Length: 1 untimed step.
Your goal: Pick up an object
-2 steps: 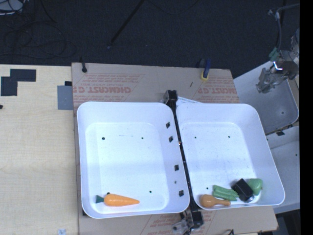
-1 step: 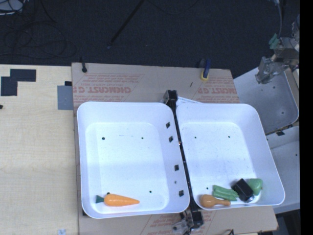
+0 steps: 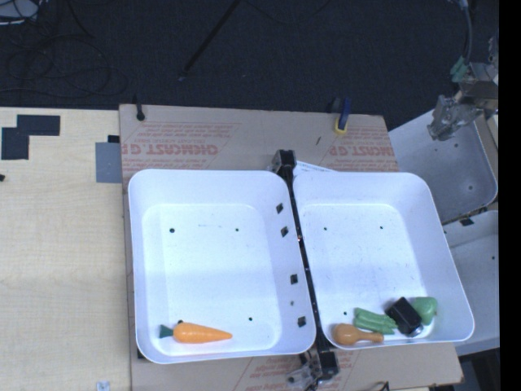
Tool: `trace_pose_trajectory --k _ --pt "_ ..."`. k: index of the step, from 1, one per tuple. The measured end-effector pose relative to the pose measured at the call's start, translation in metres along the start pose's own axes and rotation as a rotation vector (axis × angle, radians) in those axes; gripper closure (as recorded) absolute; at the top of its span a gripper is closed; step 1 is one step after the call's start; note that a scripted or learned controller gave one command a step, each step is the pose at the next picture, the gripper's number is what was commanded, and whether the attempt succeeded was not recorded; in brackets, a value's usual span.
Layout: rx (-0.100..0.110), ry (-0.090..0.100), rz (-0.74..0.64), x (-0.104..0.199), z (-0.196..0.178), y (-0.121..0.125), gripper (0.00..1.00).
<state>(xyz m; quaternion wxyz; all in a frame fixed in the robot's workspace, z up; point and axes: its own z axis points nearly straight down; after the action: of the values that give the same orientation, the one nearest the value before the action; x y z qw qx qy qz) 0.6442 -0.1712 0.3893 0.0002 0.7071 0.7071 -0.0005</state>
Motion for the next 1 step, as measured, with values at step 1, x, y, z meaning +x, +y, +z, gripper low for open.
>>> trace_pose_trajectory --k 1 --pt "-0.002 0.002 -0.004 0.0407 -0.0276 -0.0114 1.0"
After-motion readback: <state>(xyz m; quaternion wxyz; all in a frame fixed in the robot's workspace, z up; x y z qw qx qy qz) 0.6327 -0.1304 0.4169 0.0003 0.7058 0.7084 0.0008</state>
